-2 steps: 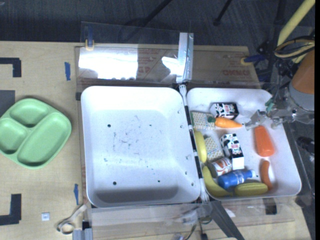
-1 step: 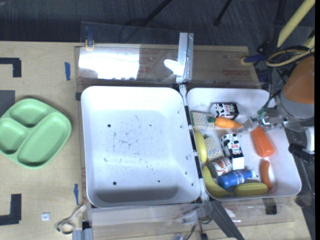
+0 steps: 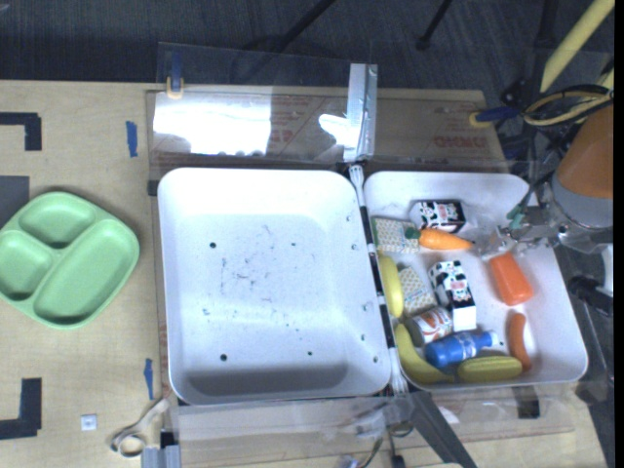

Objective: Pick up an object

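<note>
Gripper [image 3: 517, 224] hovers just above the orange block [image 3: 510, 279]; jaws, can't tell; best drop straight, centred, clear of the carrot [image 3: 447, 242]

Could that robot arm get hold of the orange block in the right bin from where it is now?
Probably yes. The gripper hangs just above the orange block, which lies on bare floor of the right bin, apart from the carrot and the toy cow. Nothing covers it.

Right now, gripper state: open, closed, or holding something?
Gripper: cannot be told; it hangs over the right bin near the orange block.
</note>
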`<state>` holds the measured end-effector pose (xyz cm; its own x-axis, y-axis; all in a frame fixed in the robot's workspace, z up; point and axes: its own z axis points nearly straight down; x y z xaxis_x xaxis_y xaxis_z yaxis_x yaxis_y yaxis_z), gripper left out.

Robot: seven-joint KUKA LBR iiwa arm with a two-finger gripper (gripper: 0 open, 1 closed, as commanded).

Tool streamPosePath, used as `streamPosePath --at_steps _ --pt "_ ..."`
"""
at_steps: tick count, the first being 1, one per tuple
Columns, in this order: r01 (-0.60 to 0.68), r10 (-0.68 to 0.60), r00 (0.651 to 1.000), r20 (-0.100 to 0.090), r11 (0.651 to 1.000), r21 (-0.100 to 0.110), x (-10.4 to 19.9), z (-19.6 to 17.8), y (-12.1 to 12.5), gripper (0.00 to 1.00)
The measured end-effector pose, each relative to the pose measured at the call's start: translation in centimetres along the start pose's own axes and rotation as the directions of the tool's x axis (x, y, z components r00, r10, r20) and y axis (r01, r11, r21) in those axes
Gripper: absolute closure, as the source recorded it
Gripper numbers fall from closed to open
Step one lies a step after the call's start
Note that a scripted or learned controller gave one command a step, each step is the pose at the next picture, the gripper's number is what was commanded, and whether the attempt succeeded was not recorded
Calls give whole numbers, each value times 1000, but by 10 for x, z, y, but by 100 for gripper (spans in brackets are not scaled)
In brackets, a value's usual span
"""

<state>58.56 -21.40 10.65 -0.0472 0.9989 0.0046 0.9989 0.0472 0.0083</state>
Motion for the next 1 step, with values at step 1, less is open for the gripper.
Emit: streamPosePath --at_steps 1 --pt "110 -110 994 6 994 -1 -7 17 9 100"
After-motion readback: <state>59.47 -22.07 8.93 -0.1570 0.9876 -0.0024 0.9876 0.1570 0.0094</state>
